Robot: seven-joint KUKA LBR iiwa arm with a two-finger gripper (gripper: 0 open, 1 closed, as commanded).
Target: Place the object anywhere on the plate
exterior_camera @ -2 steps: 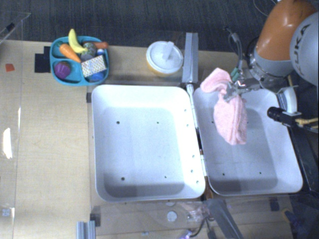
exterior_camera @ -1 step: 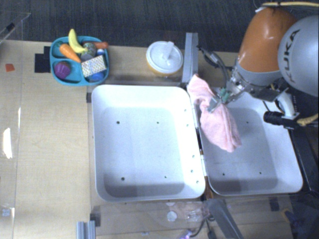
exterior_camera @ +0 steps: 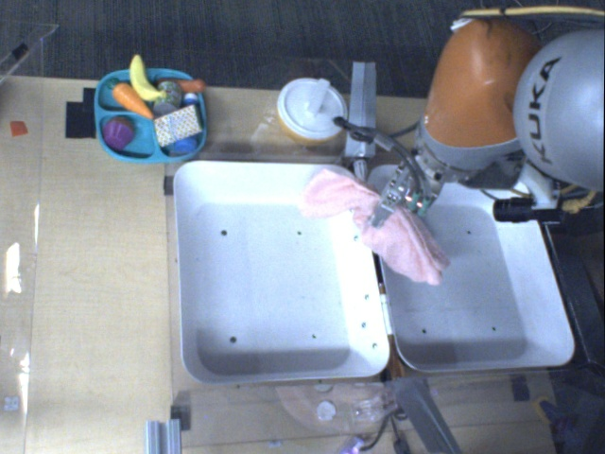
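A pink cloth (exterior_camera: 378,220), soft and crumpled, lies draped across the wall between the two bins, a little above the middle of the frame and right of centre. Its upper left part spreads as a rumpled, folded lobe into the upper right corner of the left bin (exterior_camera: 274,272); its lower right part hangs as a longer tongue with a fuzzy, towel-like nap into the right bin (exterior_camera: 492,291). The middle of the cloth is gathered into a narrow bunch, and there the gripper (exterior_camera: 395,202) sits on it, its dark fingers closed on the pinched fabric.

Above the gripper the arm (exterior_camera: 492,93) rises toward the upper right of the frame: a smooth, rounded orange band and, beyond it, a glossy grey shell with the maker's lettering.

Both bins are shallow, white, hard-walled trays with rounded corners and a few small dark dots scattered on their floors. They rest on a pale, wood-toned bench (exterior_camera: 85,291).

At the upper left of the frame stands a blue divided plate (exterior_camera: 106,146) with a rounded outline, well apart from the cloth. Its compartments hold small toy foods: a yellow banana (exterior_camera: 144,78), an orange carrot (exterior_camera: 130,99), a purple piece (exterior_camera: 118,131) and a pale textured block (exterior_camera: 179,124). Near the top centre, just above the left bin, sits a round yellow cup with a white lid (exterior_camera: 310,109).
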